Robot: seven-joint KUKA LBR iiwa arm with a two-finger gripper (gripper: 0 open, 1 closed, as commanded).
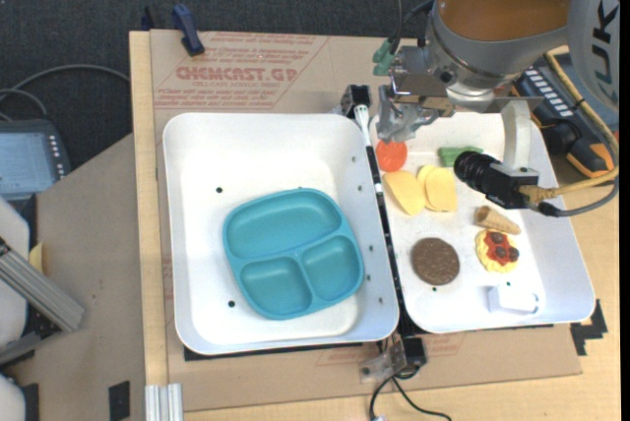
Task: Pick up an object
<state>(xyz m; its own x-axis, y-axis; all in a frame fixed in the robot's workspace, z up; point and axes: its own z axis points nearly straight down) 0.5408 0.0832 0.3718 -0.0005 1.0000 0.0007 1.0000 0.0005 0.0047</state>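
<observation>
Gripper low over the orange-red toy at the back of the right bin.

From my screen, the gripper (397, 126) sat at the inner back corner of the right bin (566, 296), directly above a small rounded orange-red piece (393, 155), which I took for the target. The metal hid its tip, so I could not tell whether it was open, closed or gripping anything. That piece lay close to the dividing wall, which I judged awkward for a clean approach. The rest looked like smooth plastic play food, spread loosely enough to be taken singly: two pale yellow wedges (406, 193) touching each other, a green bit (455, 154), a flat brown disc (434, 261), a pizza slice (497, 248) and a white block (512, 298). The left bin (187, 212) held a glossy teal divided plate (292, 252).
</observation>
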